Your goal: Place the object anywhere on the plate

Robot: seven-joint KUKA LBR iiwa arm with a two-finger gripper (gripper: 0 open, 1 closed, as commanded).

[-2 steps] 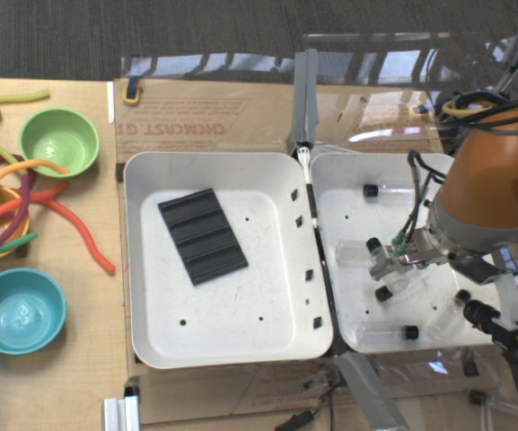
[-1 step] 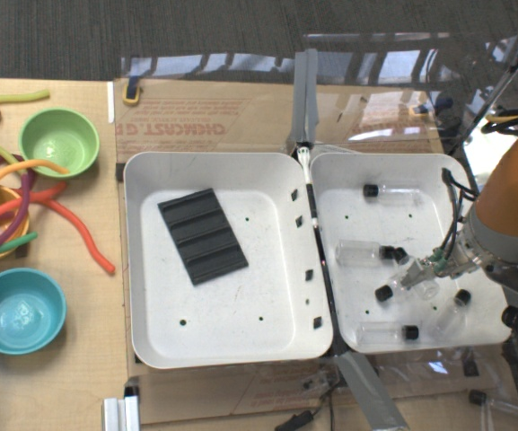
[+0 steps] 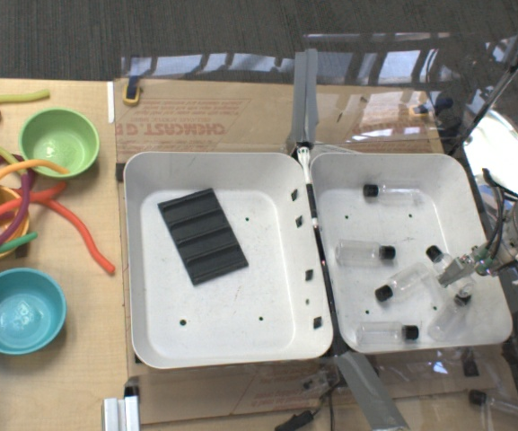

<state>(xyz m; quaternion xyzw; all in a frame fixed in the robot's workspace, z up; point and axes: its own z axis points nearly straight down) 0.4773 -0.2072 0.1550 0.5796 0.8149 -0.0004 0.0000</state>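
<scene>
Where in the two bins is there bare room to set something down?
Left bin: bare floor all around the black ribbed plate, widest right of it. Right bin: crowded lower right with clear vials beside the gripper; barest at upper left.

White bins (image 3: 142,241); black ribbed plate (image 3: 202,235) — clear, black-capped vials (image 3: 377,253).

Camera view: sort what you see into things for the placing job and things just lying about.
Job things:
- black ridged plate in the left bin
- clear black-capped tubes in the right bin
- gripper, low at the right bin's right side

Lying about:
- green bowl
- blue bowl
- coloured cords
</scene>
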